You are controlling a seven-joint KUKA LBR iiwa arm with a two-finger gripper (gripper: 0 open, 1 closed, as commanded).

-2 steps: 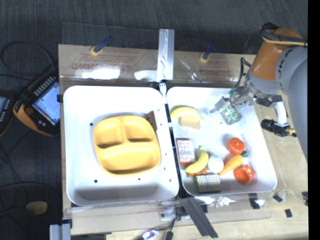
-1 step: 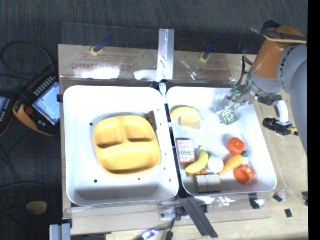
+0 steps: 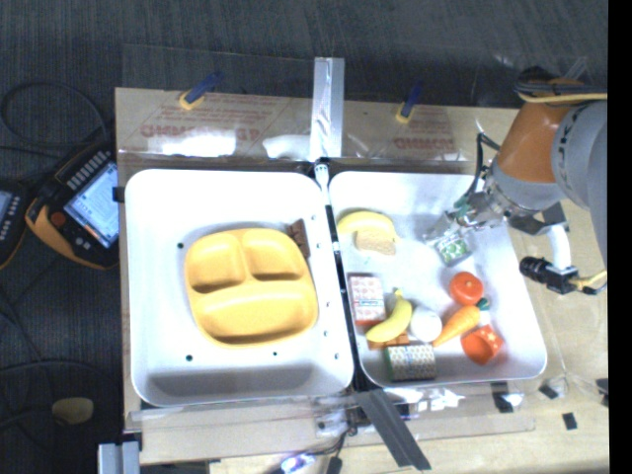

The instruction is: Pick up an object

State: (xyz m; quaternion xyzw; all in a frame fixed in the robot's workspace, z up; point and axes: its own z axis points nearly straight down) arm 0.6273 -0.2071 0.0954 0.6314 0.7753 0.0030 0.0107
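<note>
My gripper [image 3: 452,227] hangs over the upper right part of the right bin [image 3: 523,294], reaching in from the right. A small green and white item [image 3: 454,252] sits right below its tip; whether it is touched is unclear. Lower in the same bin lie a red tomato [image 3: 466,286], an orange carrot [image 3: 456,324], a red pepper [image 3: 481,344], a white round piece [image 3: 427,324], a banana [image 3: 392,319], a red-and-white box [image 3: 365,297] and a can [image 3: 411,361]. A yellow and cream food piece [image 3: 367,231] rests at the bin's upper left.
The left bin [image 3: 148,265] holds a yellow divided tray [image 3: 252,284] with a small brown item [image 3: 298,233] at its upper right corner. A ridge [image 3: 334,265] separates the two bins. A handheld pendant [image 3: 84,210] lies off the bench to the left.
</note>
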